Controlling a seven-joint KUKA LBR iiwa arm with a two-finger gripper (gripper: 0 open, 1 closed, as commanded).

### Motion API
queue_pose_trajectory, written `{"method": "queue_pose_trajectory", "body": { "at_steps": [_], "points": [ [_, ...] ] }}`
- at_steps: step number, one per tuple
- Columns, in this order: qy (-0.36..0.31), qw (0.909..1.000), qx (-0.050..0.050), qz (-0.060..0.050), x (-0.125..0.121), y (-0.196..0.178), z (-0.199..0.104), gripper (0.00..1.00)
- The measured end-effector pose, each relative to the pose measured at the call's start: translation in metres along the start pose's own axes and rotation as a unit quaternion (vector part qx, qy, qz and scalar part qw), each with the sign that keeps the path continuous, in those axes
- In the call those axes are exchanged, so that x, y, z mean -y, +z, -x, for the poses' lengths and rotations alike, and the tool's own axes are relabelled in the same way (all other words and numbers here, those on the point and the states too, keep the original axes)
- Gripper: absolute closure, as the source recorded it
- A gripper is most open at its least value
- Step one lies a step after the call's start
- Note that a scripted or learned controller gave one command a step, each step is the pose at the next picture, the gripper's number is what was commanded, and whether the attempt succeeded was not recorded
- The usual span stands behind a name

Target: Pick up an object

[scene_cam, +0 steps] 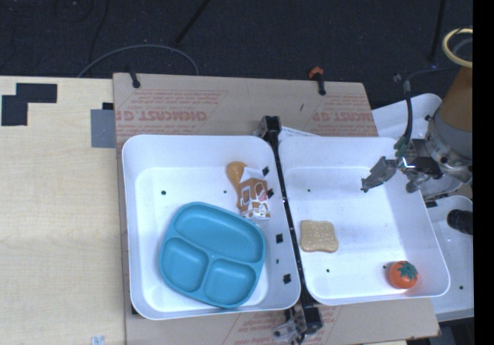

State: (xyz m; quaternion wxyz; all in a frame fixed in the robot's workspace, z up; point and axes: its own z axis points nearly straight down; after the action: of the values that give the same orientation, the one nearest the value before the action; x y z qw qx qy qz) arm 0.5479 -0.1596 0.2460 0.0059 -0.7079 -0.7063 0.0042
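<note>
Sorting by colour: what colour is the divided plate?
Light blue plate, seen in the camera view.

Two white bins [154,181] on cardboard [231,108]

Dark carpet floor [231,11] up top with some cables [139,54] snaking across it. Light wood table [54,204] on the left, cardboard sheet [231,108] laid over it.

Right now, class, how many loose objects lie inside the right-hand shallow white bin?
2: a tan toast-shaped slice near the bin's left-centre floor, and a small orange tomato-like toy in its near right corner.
</note>
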Motion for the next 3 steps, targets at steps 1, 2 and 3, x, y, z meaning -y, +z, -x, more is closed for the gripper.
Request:
{"method": "queue_pose_trajectory", "body": {
  "at_steps": [1,2,3],
  "points": [
    [-0.001,1.0000,0.001,0.006,-0.002,-0.007,0.000,0.00],
    [-0.001,1.0000,0.000,0.003,0.007,0.051,-0.001,0.00],
    [-0.001,1.0000,0.000,0.003,0.015,0.113,0.000,0.00]
  ]
}}
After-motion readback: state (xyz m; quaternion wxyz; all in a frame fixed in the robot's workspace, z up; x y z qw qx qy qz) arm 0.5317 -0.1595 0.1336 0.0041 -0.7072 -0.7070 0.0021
